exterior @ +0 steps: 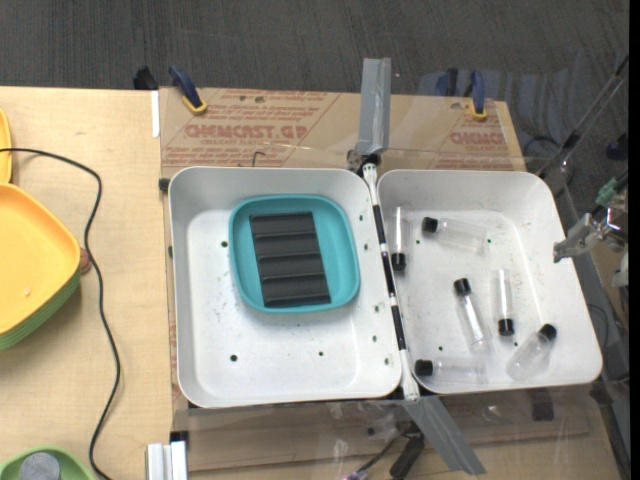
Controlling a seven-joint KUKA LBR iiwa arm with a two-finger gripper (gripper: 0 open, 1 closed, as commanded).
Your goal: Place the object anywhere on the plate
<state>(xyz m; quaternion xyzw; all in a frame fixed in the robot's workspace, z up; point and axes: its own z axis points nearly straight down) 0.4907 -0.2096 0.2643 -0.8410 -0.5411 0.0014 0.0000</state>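
Observation:
A teal square plate [243, 258] lies in the left white bin [290, 353], toward its back. A black ridged block [289, 259] rests flat on the middle of the plate. Several clear vials with black caps lie scattered in the right white bin [545, 268]. One vial [452, 230] is near the back, one vial [469, 313] is in the middle, and one vial [532, 350] is at the front right.
Stacked yellow and green bowls [30, 268] sit on the wooden bench at far left, with a black cable [100, 298] looping beside them. Clamped cardboard [260, 128] and a grey metal post [375, 108] stand behind the bins. A small metal fitting [588, 233] juts in at the right bin's edge.

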